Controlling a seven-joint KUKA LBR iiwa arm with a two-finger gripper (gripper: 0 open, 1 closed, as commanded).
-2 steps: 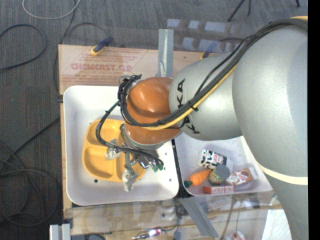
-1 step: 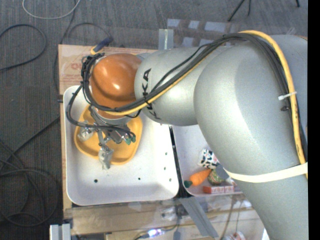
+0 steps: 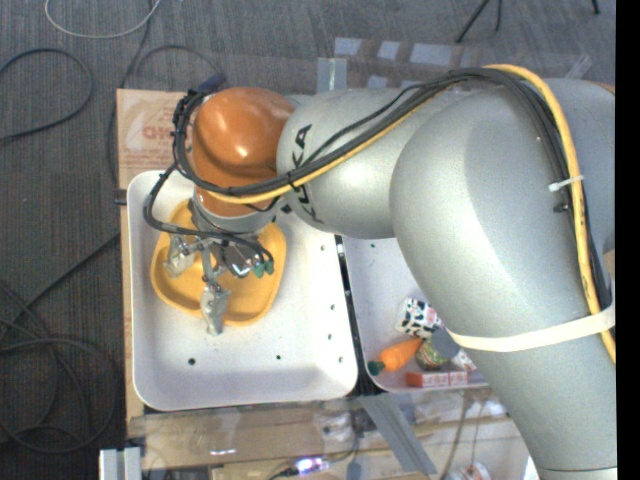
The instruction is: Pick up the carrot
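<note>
While the claw (image 3: 213, 303) hangs over the flat yellow plastic dish (image 3: 170, 283) in the left white bin (image 3: 300, 363), grip state unreadable, you must reach the small orange carrot (image 3: 400, 355) lying in the right bin.
</note>
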